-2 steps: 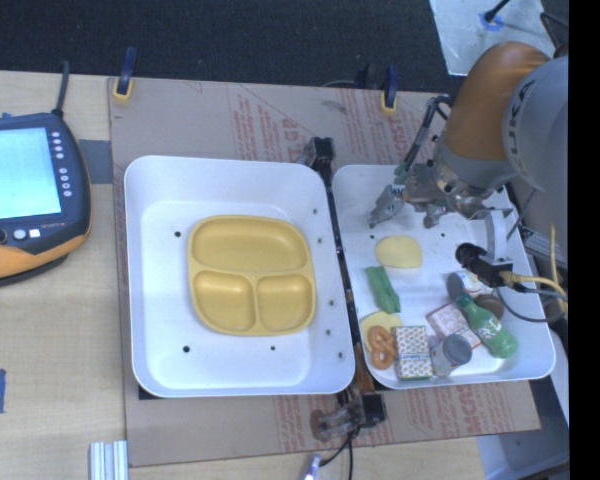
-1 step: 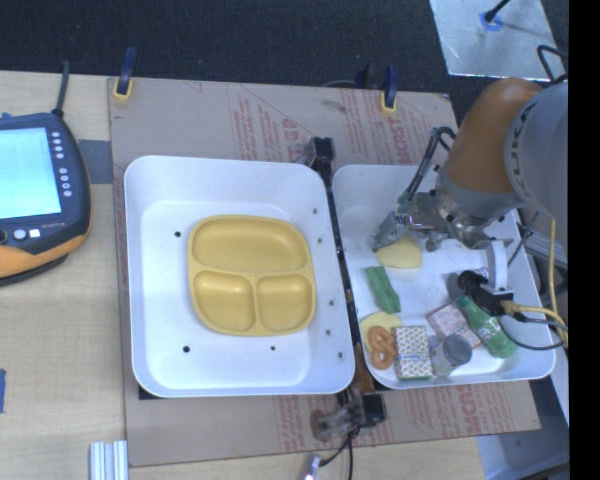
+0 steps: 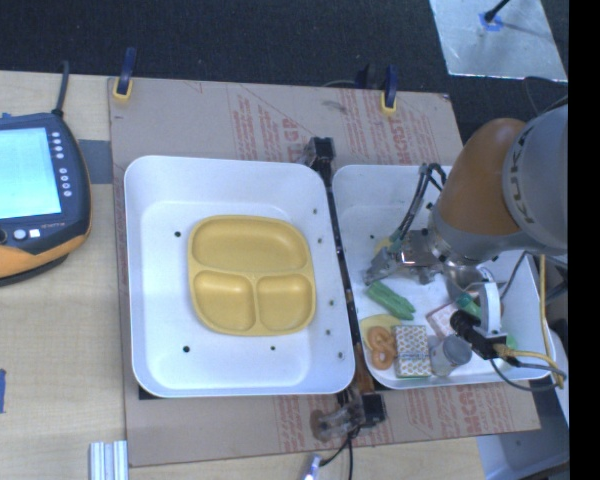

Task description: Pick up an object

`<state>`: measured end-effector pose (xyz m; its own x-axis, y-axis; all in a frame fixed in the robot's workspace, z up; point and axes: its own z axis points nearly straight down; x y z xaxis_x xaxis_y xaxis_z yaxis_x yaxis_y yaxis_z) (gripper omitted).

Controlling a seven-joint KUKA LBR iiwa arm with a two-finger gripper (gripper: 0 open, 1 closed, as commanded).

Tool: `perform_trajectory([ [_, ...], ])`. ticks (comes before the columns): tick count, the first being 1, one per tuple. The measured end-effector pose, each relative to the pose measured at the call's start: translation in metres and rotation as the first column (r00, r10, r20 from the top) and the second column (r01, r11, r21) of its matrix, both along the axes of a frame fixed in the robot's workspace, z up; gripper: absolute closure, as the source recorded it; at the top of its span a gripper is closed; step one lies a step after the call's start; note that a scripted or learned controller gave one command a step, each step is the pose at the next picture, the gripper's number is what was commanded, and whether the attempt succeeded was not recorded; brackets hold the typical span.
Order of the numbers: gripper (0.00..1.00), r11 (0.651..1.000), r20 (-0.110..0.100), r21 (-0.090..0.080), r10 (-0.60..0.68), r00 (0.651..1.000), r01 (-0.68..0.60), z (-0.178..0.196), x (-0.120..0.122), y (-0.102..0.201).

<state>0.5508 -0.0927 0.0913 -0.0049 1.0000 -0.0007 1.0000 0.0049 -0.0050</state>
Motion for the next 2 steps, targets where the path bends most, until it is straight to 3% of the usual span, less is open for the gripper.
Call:
perform_trajectory([
  [1,0.00,1.000,0.003,0.001,-0.001,1.000,0.001,0.001,0.033,-0.008],
  [2,0.00,1.000,0.004,0.001,-0.002,1.000,0.002,0.001,0.095,-0.042],
])
